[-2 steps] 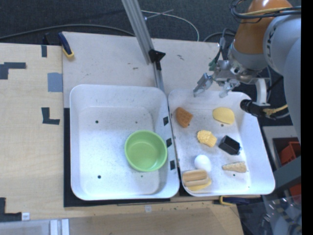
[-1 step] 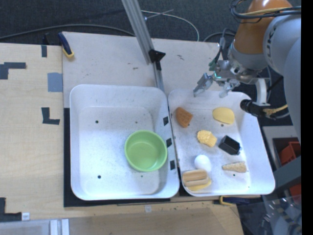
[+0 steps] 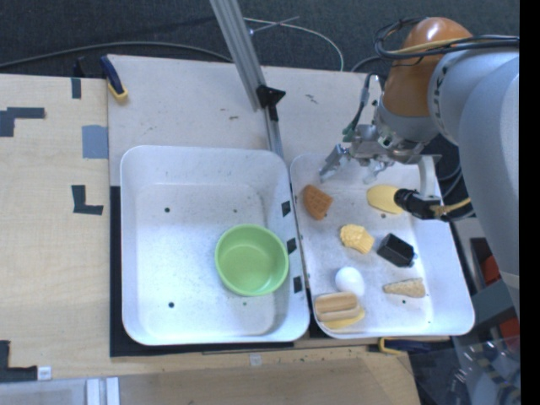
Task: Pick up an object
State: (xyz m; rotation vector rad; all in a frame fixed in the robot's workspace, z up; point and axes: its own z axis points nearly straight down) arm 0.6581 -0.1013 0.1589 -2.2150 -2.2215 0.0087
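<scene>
The tool point(image 3: 354, 165) hung spread apart, grasping nothing, over the right bin's point(image 3: 447, 310) far edge. Just beside it, toward the camera, a brown bread piece point(image 3: 316, 202) lay flat, its long axis running roughly from far to near.

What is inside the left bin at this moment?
The left bin holds one green bowl, upright near its right wall. The rest of its floor shows dark specks. Whatever lies under the bowl is covered.
</scene>
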